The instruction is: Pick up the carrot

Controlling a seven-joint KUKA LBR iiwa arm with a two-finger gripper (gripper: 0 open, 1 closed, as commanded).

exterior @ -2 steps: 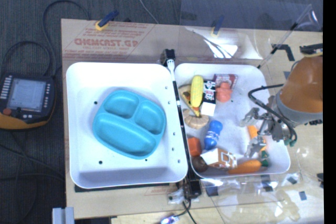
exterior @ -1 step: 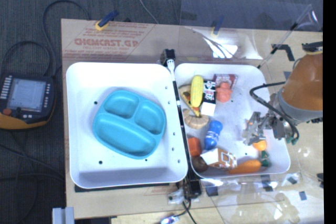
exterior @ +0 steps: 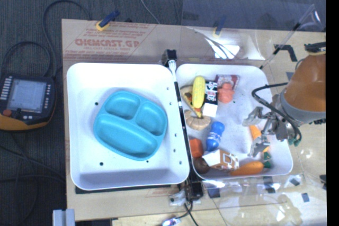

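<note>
The carrot (exterior: 247,169), orange with a green end, lies along the front wall of the right bin (exterior: 241,74), near its front right corner. My gripper (exterior: 256,132) hangs over the right side of that bin, just behind the carrot and apart from it. Its two grey fingers (exterior: 252,116) stand spread open. A small orange piece (exterior: 256,132) shows in the gap between them; I cannot tell what it is or whether it is touched.
The right bin also holds a yellow banana (exterior: 198,92), a blue bottle (exterior: 214,136), a pink lump (exterior: 226,93), a red ball (exterior: 196,147) and small cartons (exterior: 224,159). A blue divided plate (exterior: 131,123) lies in the left bin (exterior: 79,166).
</note>
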